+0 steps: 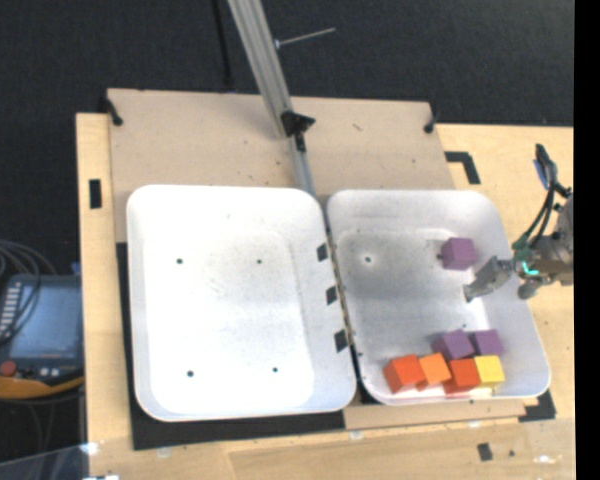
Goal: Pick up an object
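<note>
In the camera view, the hand point(495, 280) reaches over the right bin's point(400, 213) right rim; whether it is open or closed I cannot tell. A lone purple block point(457, 253) lies just left and far of it. Orange blocks point(432, 371), a yellow block point(489, 370) and two purple blocks point(472, 344) cluster at the near edge.

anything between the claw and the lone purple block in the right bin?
Nothing. In the camera view, only bare white bin floor separates the claw from the lone purple block; the other blocks cluster at the right bin's near edge.
</note>
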